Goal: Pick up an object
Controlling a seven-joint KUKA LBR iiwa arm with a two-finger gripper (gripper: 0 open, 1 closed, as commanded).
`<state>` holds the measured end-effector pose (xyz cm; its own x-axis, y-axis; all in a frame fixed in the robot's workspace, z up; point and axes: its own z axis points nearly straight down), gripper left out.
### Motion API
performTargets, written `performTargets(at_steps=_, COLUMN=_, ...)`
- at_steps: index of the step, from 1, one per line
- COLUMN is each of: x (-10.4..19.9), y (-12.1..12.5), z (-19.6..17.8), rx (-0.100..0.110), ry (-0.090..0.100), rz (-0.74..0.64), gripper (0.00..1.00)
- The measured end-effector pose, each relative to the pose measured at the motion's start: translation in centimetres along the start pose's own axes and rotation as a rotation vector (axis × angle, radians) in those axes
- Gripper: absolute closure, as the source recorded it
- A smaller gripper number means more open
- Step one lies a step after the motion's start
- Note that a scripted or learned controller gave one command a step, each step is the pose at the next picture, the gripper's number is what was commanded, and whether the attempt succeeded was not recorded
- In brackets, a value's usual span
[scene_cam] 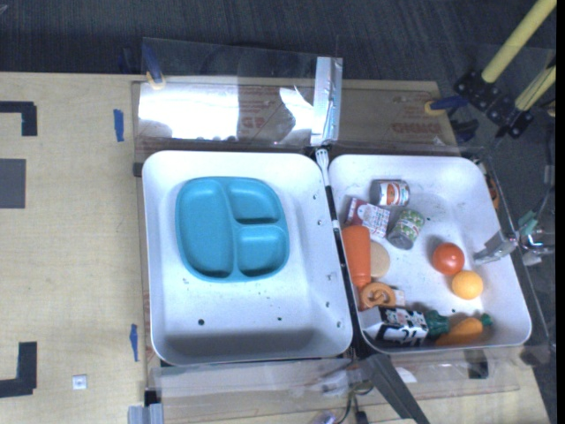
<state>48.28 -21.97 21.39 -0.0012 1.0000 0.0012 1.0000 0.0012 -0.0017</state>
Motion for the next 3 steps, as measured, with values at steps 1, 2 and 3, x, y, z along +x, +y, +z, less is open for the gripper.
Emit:
performTargets(at_steps=1, x=0.0, y=0.0, z=0.0, rx=0.000, ry=0.000, rz=0.000, gripper=0.00)
performTargets(at_steps=2, x=2.7, y=9.7, z=12.4, rx=-0.008, ry=-0.004, rz=-0.201, gripper=0.00)
performTargets(at_steps=3, x=3.4, y=7.4, z=12.7, rx=-0.004, ry=-0.001, rz=-0.306, gripper=0.00)
